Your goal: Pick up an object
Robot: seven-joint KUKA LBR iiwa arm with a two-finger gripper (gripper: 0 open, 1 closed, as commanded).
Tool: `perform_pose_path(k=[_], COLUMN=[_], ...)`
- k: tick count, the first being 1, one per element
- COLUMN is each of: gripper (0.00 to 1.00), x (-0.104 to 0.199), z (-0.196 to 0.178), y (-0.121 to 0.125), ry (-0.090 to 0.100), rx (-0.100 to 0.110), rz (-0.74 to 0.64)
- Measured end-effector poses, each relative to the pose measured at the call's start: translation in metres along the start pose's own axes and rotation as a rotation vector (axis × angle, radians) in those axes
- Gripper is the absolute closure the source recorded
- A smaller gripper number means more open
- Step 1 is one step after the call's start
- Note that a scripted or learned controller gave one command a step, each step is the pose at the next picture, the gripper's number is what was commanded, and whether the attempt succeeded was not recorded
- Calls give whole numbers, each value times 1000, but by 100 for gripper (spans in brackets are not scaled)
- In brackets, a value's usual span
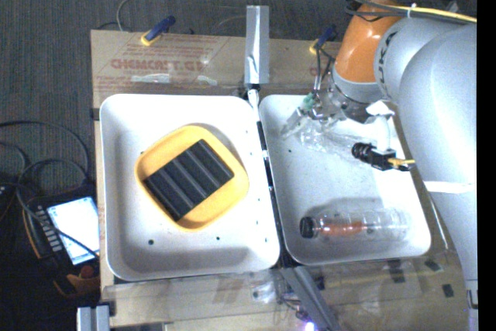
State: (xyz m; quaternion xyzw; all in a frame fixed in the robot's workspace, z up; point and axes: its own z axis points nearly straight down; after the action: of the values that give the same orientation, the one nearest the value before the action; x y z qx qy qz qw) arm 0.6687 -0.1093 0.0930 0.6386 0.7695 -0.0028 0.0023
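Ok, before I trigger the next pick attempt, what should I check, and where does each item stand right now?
1. Pickable things present: clear bottle on its side in the right bin, yellow pad in the left bin: ok.
2. End effector over the right bin's far corner, apart from the bottle: ok.
3. Bin floor between end effector and bottle bare: ok.
4. Grip state: cannot tell.
5. Room between the bottle and the bin's near wall: cannot tell, it lies close.

Bright overhead light, soft shadows (slightly grainy)
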Motion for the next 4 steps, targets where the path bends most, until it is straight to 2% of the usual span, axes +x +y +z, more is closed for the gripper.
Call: perform_pose_path(k=[1,2,3,4], gripper=[0,0,0,100], x=[-68,-57,-27,-25], z=[-29,4,3,-7], y=[-15,-9,-32,-31], ry=[4,1,1,4], rx=[0,-6,-12,-16], rz=[276,135,-66,-67])
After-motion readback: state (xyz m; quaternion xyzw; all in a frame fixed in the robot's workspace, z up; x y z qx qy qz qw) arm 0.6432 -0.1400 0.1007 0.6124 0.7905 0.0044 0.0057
